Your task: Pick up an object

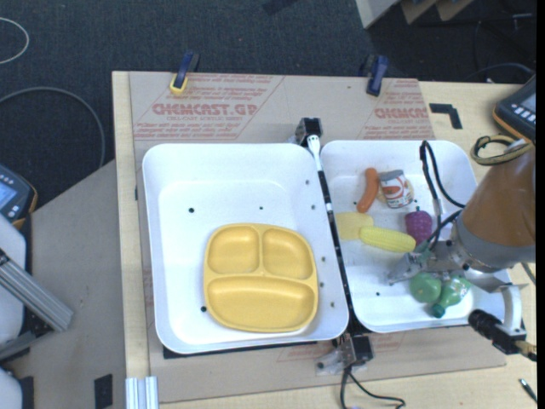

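- bench [255, 100]: tan top with brown printed cardboard, carries both bins; two blue clamps at its far edge
- left bin [170, 186]: white, shallow, touches the right bin along a shared middle edge
- right bin [375, 309]: white, shallow; every loose item sits in this one
- arm [502, 207]: grey with orange band, comes in over the right bin's right side, wrist low over the bin's near right corner
- yellow divided plate [260, 277]: three compartments, lies flat in the left bin, near half, well apart from the right bin's items
- corn cob [387, 240]: yellow, lies across the middle of the right bin, a pale yellow piece just beside it toward the left bin
- green toy vegetable [427, 288]: near right part of the right bin, directly at the gripper tip
- gripper [419, 273]: down in the right bin, touching or just above the green item; can't tell if the pincer is open or closed, nor if it grips anything
- purple item [418, 223]: right bin, just beyond the corn
- small can [395, 188]: white and red label, far part of the right bin
- carrot [368, 189]: orange, just beside the can, on the side toward the left bin
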Controlling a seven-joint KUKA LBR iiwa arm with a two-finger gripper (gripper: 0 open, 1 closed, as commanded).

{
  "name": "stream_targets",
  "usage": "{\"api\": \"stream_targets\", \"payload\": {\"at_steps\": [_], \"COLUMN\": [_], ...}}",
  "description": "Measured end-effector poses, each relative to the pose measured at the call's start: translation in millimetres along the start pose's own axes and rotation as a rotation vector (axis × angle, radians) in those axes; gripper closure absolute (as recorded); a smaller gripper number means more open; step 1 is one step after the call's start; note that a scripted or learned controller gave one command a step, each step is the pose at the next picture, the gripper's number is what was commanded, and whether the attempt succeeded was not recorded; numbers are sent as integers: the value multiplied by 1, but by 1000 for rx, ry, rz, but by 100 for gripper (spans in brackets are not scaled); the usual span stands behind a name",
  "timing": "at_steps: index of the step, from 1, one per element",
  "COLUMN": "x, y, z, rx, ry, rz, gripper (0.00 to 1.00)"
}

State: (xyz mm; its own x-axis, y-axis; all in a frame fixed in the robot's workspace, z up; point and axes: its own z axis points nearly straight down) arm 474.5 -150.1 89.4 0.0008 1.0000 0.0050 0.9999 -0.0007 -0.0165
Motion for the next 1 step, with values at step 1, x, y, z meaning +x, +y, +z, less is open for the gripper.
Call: {"api": "stream_targets", "payload": {"at_steps": [1], "x": [32], "y": [4], "z": [6], "rx": [-12], "ry": [-1], "rz": [-3], "gripper": [0]}}
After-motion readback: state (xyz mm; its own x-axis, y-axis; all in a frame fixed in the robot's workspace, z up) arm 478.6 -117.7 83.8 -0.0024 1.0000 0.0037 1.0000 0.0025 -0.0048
